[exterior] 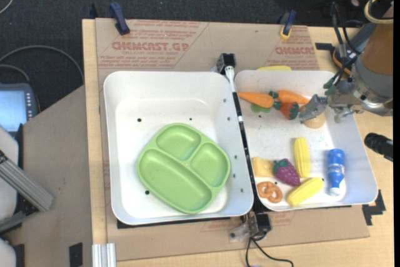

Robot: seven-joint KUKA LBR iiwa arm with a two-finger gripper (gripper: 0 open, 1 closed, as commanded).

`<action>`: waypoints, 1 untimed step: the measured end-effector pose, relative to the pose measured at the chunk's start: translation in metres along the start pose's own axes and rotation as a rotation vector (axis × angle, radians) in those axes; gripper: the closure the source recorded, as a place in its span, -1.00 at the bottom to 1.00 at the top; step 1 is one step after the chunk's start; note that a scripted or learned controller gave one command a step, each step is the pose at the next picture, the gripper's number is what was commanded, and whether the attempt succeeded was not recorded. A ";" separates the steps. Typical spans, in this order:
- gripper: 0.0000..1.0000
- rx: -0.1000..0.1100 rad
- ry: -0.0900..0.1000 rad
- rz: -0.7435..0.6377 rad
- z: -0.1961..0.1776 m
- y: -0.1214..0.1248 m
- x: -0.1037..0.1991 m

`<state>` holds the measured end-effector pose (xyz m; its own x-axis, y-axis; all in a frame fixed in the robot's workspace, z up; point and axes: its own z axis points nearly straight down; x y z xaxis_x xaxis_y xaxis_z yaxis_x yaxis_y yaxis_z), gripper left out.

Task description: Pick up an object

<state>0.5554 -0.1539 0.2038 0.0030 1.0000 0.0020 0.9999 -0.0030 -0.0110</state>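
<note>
- Two shallow white bins sit side by side on the bench; the left bin (119, 109) holds a green divided plate (183, 167) of smooth moulded plastic toward its near edge.
- Along the near edge of the right bin (365, 153) lie a pretzel (269, 191), a yellow banana-like piece (304, 191), purple grapes (287, 172), a corn cob (302, 156) and a blue bottle (335, 172).
- Toward that bin's far edge lie two orange carrots (257, 99), end to end.
- Just beside the carrots hangs the gripper (314, 110), over a small tan piece (314, 121); I cannot tell how its jaws stand.
- As I judge it, any toy food is light, stiff and slick; the nearest carrot's narrow middle offers the surest hold.
</note>
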 end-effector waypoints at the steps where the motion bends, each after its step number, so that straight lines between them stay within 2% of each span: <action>1: -1.00 -0.004 0.000 0.002 0.126 -0.035 -0.027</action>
<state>0.5190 -0.1802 0.0785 0.0048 1.0000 0.0017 1.0000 -0.0048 -0.0066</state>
